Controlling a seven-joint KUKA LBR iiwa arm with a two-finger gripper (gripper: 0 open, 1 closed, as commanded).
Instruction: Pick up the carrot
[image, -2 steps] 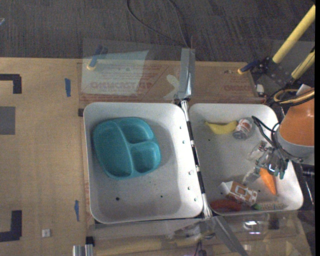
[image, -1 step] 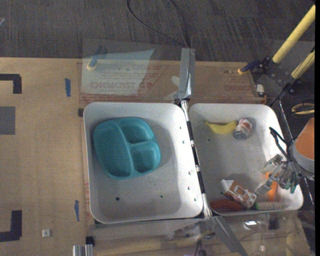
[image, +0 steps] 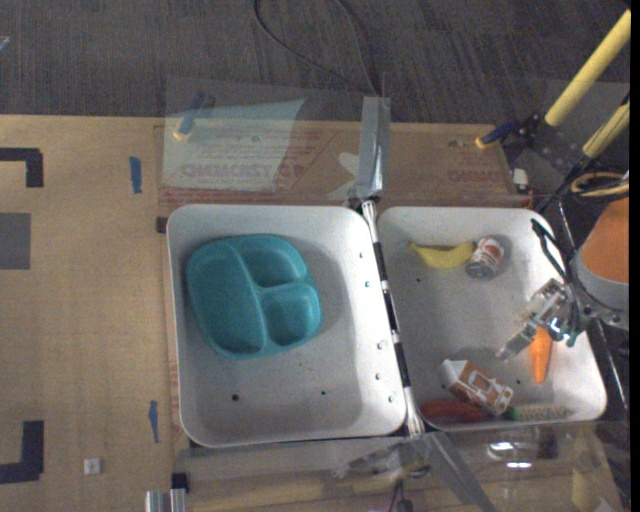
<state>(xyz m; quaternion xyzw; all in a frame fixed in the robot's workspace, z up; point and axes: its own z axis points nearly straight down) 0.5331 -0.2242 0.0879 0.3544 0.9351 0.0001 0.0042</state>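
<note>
The orange carrot lies in the right bin, near its right wall, pointing toward the front edge. My gripper hangs right over the carrot's upper end, reaching in from the right below the arm's orange band. Its fingers are open, with one silvery finger stretching down-left of the carrot and the other on the carrot's right side. The carrot's top end is partly hidden by the gripper. It looks to be resting on the bin floor.
The right bin also holds a banana and a small can at the back, a carton and a red item at the front. A teal divided plate sits in the left bin.
</note>
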